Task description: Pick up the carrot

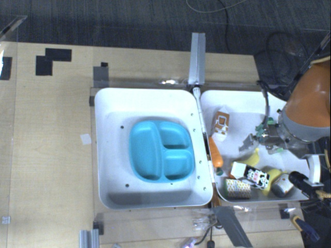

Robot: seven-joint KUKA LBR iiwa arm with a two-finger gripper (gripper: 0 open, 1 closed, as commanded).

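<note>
A grey arm (310,130) with a rounded orange band above its wrist, black cables trailing behind it.

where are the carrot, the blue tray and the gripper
carrot (214,154): camera view, middle of its orange body, by the right bin's left wall
blue tray (160,150): camera view, centre divider, in the left bin
gripper (248,142): camera view, fingertip end, over the right bin

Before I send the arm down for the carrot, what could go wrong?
The carrot lies tight along the right bin's left wall, so the fingers may hit the wall. A small white carton sits just past its top end and could be nudged. The gripper hovers off to the carrot's right, so it needs realigning.
</note>
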